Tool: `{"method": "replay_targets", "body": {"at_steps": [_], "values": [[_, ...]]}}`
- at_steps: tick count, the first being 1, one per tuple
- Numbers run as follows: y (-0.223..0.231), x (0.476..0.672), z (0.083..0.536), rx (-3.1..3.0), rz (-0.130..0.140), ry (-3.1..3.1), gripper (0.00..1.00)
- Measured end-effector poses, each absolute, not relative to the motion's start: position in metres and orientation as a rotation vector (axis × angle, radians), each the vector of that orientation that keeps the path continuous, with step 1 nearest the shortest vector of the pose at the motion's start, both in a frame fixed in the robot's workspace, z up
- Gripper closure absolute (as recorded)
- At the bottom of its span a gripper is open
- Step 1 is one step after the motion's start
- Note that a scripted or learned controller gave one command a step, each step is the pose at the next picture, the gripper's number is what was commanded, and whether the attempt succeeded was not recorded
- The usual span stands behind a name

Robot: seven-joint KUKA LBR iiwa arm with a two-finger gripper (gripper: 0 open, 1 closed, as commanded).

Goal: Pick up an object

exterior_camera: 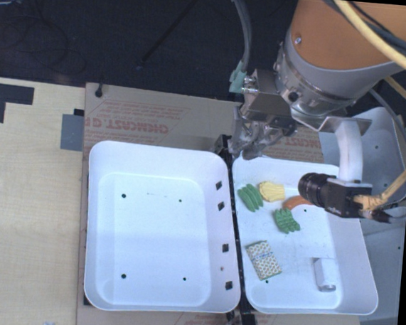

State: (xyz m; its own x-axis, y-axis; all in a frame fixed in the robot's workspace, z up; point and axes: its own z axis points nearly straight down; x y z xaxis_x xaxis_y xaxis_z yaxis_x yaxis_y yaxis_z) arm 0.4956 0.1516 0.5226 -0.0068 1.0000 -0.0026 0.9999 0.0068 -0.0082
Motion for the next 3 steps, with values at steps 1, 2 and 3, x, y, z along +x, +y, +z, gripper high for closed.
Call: {"method": "replay_targets", "body": {"at_steps": [1, 2, 3], "values": [[0.203, 0.576, 0.47, -2.213, 0.01, -2.227, 1.0], [0.165, 0.516, 0.407, -2.219, 0.02, -2.215, 1.0], [0.223, 0.488, 0.488, -2.213, -0.008, -2.23, 1.0]]}}
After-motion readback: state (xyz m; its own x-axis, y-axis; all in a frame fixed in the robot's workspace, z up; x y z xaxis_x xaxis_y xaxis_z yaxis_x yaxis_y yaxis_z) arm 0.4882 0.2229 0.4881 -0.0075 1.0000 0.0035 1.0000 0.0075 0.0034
